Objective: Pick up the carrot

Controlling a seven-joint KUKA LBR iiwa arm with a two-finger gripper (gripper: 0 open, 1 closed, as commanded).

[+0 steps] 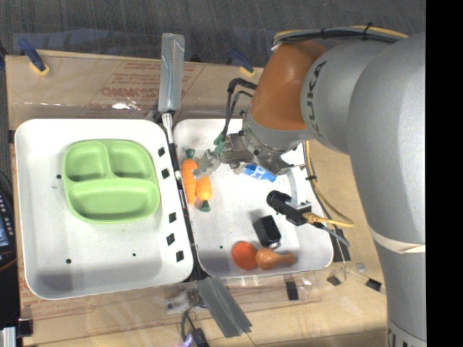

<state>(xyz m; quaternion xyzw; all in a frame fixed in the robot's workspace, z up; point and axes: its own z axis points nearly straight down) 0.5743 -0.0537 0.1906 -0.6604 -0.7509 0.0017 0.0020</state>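
Orange carrot (189, 176) lies at the right bin's (318, 255) nine o'clock edge; the gripper (210, 160) hovers just beside it, at its two o'clock, fingers spread.

Bright, even overhead light (soft shadows), slightly grainy focus.
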